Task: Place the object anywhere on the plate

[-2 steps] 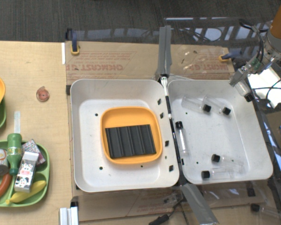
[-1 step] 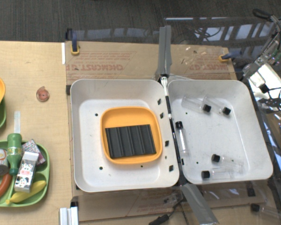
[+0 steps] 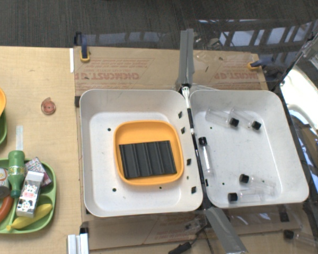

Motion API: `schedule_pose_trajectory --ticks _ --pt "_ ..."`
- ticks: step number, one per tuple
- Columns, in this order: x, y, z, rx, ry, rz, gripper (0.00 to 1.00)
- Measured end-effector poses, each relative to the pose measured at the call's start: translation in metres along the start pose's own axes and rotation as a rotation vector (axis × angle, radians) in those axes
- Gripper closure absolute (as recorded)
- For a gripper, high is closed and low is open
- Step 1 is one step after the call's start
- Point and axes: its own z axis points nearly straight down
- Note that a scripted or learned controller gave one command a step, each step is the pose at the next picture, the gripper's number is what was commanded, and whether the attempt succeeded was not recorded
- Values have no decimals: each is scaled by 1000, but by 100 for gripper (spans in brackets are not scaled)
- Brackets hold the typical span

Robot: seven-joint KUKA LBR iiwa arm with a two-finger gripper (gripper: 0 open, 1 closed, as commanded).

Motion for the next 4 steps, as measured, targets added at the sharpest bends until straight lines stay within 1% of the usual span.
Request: schedule_pose_trajectory --ticks 1,2,3,4 --pt "2 -3 -13 -1 -1 -236 100" --pt "2 -3 -14 -1 -1 -235 0" --pt "11 -12 24 -2 2 -475 0" --pt "9 -5 -3 -3 -2 -809 0"
